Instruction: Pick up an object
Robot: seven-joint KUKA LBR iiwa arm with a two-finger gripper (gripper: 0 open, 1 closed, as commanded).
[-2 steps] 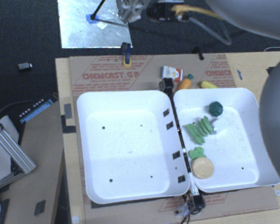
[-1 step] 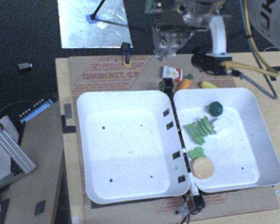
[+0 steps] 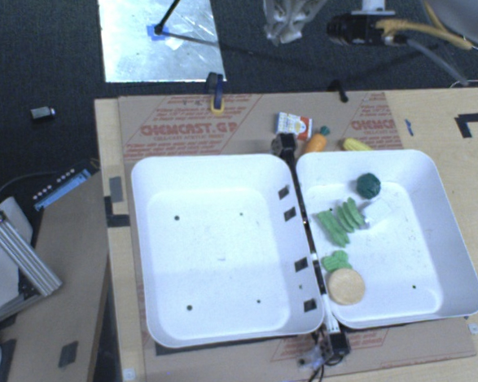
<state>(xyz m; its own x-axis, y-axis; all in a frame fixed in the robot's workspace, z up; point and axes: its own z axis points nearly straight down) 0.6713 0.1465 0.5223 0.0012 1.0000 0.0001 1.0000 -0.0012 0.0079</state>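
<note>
**A:** Grey and blurred, that is how the gripper [image 3: 290,17] looks, up at the far edge of the view, beyond the bench and well apart from both bins.

**B:** Is it spread or closed?

**A:** I cannot tell; it is a pale smear over the dark floor. Nothing is visible in it. Just beside it, to the right, sits a black fitting with a tan hose [image 3: 424,33].

**B:** And the things to pick?

**A:** All four are in the right bin [image 3: 445,212], in its left half. A dark green ball [image 3: 368,185] lies nearest the far wall. Below it is a bunch of light green pods [image 3: 342,220], then a small green piece [image 3: 335,260] touching a round tan disc [image 3: 345,286] close to the divider between the bins.

**B:** What of the left bin [image 3: 158,257]?

**A:** It shows white floor with a few dark dots, and black clips along the shared edge.

**B:** Anything outside the bins?

**A:** On the brown printed board [image 3: 177,129] behind them there is a small red-and-white packet [image 3: 293,125], an orange carrot-like piece [image 3: 315,143] and a yellow piece [image 3: 355,145], all near the right bin's far rim. A yellow and blue clamp [image 3: 215,94] grips the board's far edge. Further out, a shiny foil sheet [image 3: 159,36] lies on the floor.
</note>
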